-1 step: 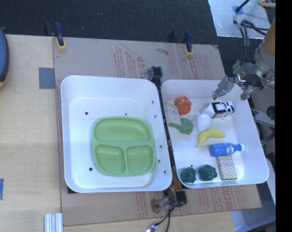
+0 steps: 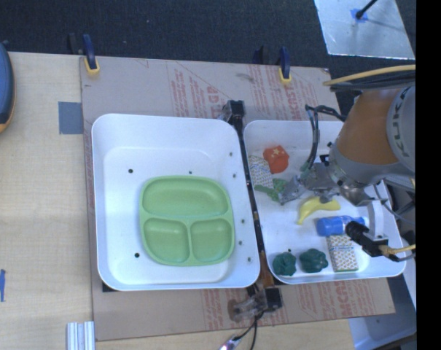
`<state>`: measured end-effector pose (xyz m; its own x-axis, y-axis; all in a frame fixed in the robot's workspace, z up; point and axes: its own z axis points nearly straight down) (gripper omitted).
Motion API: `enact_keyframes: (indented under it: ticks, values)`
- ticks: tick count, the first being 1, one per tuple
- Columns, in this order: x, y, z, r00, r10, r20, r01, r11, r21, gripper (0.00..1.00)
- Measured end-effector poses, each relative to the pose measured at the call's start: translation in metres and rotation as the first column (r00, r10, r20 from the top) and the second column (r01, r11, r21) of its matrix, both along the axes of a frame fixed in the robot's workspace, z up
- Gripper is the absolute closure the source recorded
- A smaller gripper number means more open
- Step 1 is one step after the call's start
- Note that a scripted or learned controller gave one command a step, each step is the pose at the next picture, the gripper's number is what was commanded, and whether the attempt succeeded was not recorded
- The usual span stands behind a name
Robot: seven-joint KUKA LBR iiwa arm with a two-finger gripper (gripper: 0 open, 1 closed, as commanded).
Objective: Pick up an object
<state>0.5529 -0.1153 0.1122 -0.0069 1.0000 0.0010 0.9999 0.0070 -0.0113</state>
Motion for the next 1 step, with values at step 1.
enact_keyframes:
  ticks: [1]
  values:
    - [-0.0107, 0.0005, -0.0137, 0.999, -0.001, 0.032, 0.001, 1.000, -0.012, 0.00]
